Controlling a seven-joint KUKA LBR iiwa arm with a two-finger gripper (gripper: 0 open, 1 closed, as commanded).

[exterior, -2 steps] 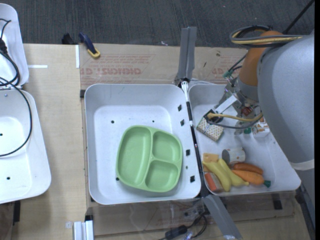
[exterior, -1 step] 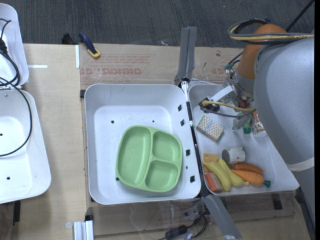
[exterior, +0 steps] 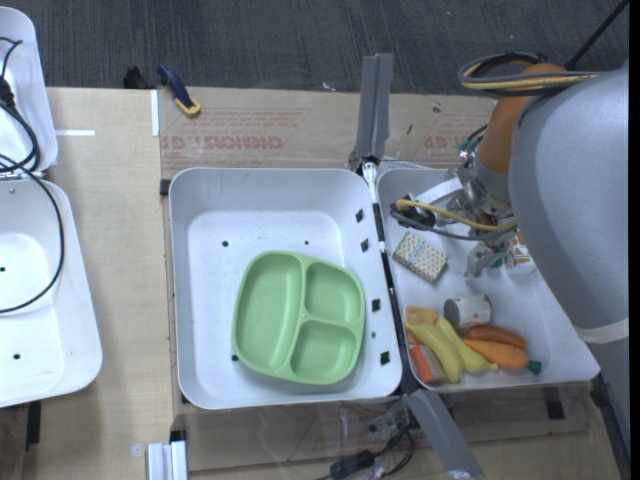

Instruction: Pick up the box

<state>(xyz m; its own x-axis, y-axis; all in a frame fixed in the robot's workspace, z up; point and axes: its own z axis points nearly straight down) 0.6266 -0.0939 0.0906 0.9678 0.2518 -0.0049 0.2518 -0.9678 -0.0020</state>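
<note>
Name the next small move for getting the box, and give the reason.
Probably shift the gripper toward the camera view's left and lower it over the box. The box lies flat in the right bin, apart from the toy banana and carrot, and nothing shows between the fingers.

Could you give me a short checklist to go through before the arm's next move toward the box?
1. Box located: ok. The box lies in the right bin, near its left wall.
2. Box free of neighbours: ok. It lies apart from the banana, carrot and small can.
3. Gripper over the box: not ok. The gripper sits to the box's right, not above it.
4. Finger state: cannot tell, cables and wrist hide it.
5. Box already held: not ok. It lies on the bin floor.
6. Left bin out of the way: ok. It holds a green tray.
</note>
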